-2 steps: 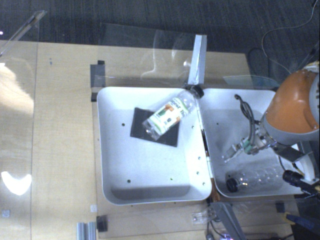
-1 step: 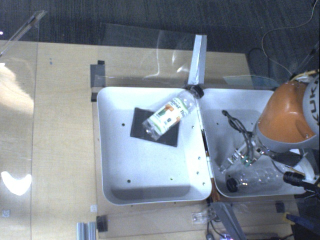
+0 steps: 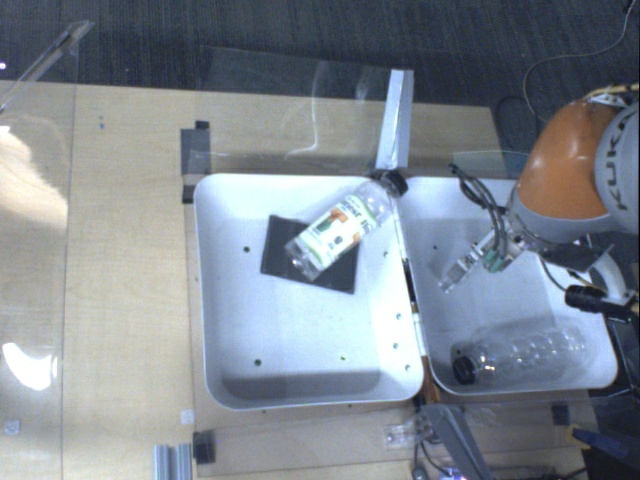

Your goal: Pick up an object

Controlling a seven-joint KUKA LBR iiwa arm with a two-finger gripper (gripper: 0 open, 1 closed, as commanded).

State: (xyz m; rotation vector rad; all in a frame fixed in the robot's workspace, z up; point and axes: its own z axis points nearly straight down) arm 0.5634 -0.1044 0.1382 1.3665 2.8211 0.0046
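Note:
A clear plastic bottle with a green, orange and white label (image 3: pixel 338 230) lies tilted in the left bin (image 3: pixel 215 298). Its black cap rests against the far right corner, and its base sits on a black square pad (image 3: pixel 283 256). A second bottle (image 3: pixel 520 353), clear and unlabelled with a black cap, lies along the near wall of the right bin (image 3: pixel 435 213). My gripper (image 3: pixel 458 273) hangs over the middle of the right bin, above and to the left of this bottle and apart from it. Nothing shows in its grasp.
The two bins stand side by side on a wooden bench, their walls touching in the middle. A clear plastic sheet and a grey strip (image 3: pixel 396 118) stand behind them. The arm's orange band (image 3: pixel 565 163) and cables hang over the right bin's far right side.

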